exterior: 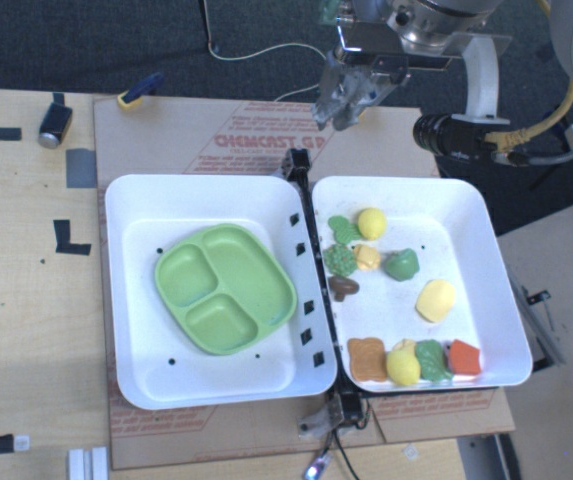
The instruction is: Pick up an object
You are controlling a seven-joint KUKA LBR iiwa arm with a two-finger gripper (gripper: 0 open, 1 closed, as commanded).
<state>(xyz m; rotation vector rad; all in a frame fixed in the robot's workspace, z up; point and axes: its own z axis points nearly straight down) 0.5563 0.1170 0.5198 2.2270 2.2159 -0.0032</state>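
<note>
Wooden desk (26,268) under me, with a cardboard sheet (216,143) laid on it to carry two shallow white bins side by side. My task is to pick up an object, and the candidates all lie in the right bin (486,268), loosely scattered so each can be reached alone: a yellow ball (372,222) and a green piece (342,230) near the divider, a small yellow piece (367,257), a dark green lump (401,264), a brown bit (343,288) and a lemon (435,300) standing apart towards the middle. Along the near wall a toast slice (366,359), another yellow fruit (403,364), a green item (432,359) and a red block (464,357) sit packed together, touching, which I judge harder to grasp cleanly. The left bin (126,268) holds a green compartment tray (226,288), probably a drop spot. My hand (346,108) hangs above the cardboard behind the bins, near the divider, carrying nothing; whether it is open or closed I cannot tell.
</note>
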